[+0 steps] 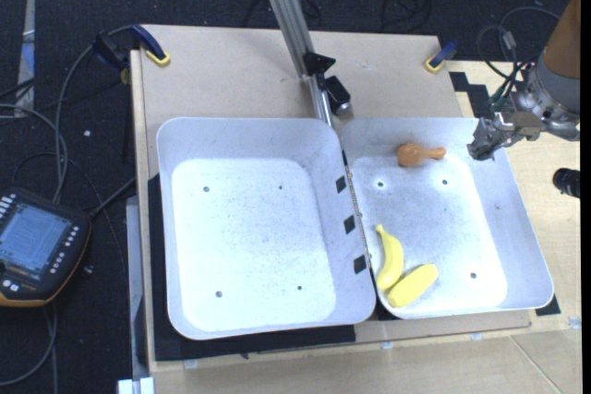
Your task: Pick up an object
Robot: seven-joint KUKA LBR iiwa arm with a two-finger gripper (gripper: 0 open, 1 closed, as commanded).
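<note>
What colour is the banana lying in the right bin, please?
Yellow; the banana shows clearly in the camera view.

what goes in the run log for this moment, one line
gripper: over right bin's far right rim | drumstick: far end of bin | banana, lemon: near end, touching

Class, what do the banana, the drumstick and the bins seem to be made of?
Banana: likely toy plastic, uniform smooth yellow. Drumstick: probably plastic or rubber, even orange-brown, no texture visible. Bins: seemingly moulded white plastic, matte, speckled with dark marks, rounded rims.
</note>
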